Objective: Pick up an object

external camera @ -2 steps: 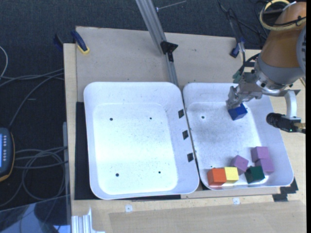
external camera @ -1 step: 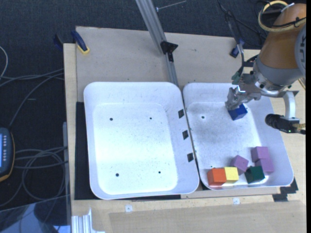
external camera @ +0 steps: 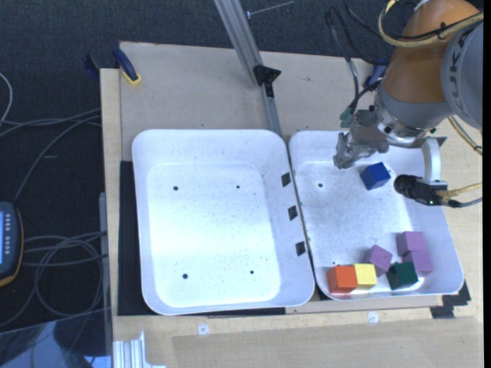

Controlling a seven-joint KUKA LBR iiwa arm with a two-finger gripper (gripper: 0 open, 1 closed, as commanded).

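The gripper [external camera: 347, 153] hangs over the back of the right bin [external camera: 453, 244], finger state not discernible, with the blue cube [external camera: 375, 175] just beside it toward the bin's right front, while the other blocks [external camera: 380, 267] cluster in the near corner, well apart.

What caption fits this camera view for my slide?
Gripper hovers beside a blue block in the right bin; other colored blocks cluster at its near edge.
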